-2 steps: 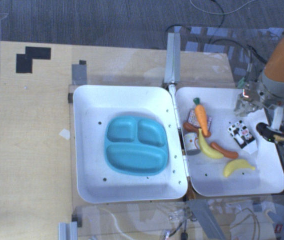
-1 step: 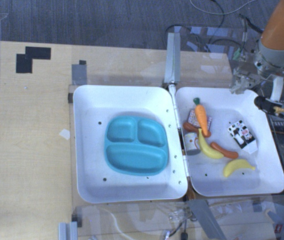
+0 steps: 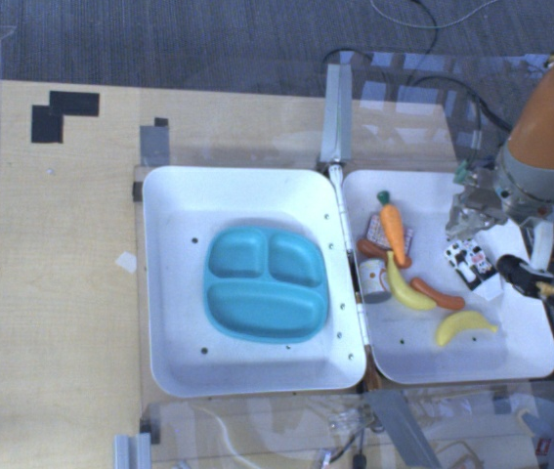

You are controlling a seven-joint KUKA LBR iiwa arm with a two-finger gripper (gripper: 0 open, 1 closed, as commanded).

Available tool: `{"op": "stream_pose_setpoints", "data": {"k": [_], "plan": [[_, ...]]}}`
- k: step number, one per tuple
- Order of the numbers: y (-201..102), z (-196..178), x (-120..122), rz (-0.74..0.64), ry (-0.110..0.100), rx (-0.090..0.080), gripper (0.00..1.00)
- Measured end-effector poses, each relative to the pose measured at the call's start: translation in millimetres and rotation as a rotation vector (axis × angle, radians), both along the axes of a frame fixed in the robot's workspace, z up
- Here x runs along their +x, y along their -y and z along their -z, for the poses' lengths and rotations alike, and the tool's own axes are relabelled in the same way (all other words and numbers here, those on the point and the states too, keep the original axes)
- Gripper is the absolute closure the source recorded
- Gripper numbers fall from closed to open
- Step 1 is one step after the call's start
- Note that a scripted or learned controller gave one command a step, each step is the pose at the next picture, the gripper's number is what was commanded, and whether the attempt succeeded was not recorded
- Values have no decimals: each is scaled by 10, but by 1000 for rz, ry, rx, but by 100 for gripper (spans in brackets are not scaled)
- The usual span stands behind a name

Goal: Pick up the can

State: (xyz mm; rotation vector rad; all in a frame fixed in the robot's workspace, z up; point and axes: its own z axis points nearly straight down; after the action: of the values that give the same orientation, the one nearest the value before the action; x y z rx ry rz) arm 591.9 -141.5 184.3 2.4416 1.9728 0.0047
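The can (image 3: 374,283) is small with a pale label. It lies on its side in the right bin (image 3: 511,360), against that bin's left wall. A yellow banana (image 3: 408,292) touches its right side. My gripper (image 3: 464,225) hangs over the upper right part of the same bin, well to the right of the can and apart from it. Nothing shows between its fingers.
An orange carrot (image 3: 392,229) lies above the can, partly over a small dark red packet (image 3: 406,238). A red sausage (image 3: 439,294) and a second yellow banana (image 3: 465,328) lie to the right. The left bin (image 3: 169,262) holds a blue divided plate (image 3: 265,283).
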Motion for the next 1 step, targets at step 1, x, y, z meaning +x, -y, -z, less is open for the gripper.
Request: {"op": "stream_pose_setpoints", "data": {"k": [1], "plan": [[424, 343, -150, 252, -2, 1, 100]]}}
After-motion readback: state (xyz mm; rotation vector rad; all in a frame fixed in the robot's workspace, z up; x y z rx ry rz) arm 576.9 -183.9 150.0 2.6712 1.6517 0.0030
